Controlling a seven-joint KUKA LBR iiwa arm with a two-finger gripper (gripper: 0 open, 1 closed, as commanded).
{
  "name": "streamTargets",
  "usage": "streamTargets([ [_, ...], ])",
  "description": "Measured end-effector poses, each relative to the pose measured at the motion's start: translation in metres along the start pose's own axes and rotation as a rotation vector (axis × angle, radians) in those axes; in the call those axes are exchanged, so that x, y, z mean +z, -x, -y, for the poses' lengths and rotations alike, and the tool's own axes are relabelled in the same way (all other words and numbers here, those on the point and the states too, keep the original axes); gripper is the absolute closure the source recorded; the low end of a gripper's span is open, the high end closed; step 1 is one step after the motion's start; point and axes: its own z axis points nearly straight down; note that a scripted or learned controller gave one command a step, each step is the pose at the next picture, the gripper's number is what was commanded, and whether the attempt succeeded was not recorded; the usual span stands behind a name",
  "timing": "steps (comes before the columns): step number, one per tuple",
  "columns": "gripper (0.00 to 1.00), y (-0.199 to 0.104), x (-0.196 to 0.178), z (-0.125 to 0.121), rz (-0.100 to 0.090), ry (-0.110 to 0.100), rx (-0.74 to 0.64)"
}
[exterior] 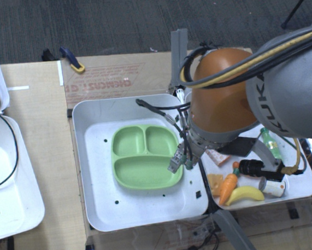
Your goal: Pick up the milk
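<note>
Two shallow white bins stand side by side on the wooden bench (39,105). At the far left edge, outside both bins, a white moulded tray (8,185) carries a looped black cable (13,142). A small blue-and-yellow clamp (72,60) lies on the bench near its far edge.

The left bin (86,167) holds one pale green plastic divided plate (143,164), flat on the floor and slightly right of centre.

The gripper (182,162) hangs over the plate's right rim, close to the wall between the bins. Whether the claw is spread or pressed together cannot be told, and nothing is seen pinched in it. The grey arm with its orange band (221,93) covers much of the right bin (307,181).

In the right bin, a pale carton with red print (218,157), apparently the milk, lies by the left wall, partly under the arm. Nearer the front edge lie an orange toy carrot (228,188) and a yellow toy banana (246,195), touching. A green plastic bottle (270,143) lies further right.
</note>
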Motion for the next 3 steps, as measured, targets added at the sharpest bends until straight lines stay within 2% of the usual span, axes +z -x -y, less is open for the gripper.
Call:
streamTargets([
  [1,1.00,0.004,0.002,0.003,0.001,0.002,-0.564],
  [3,1.00,0.007,-0.016,0.003,0.003,0.004,-0.555],
])
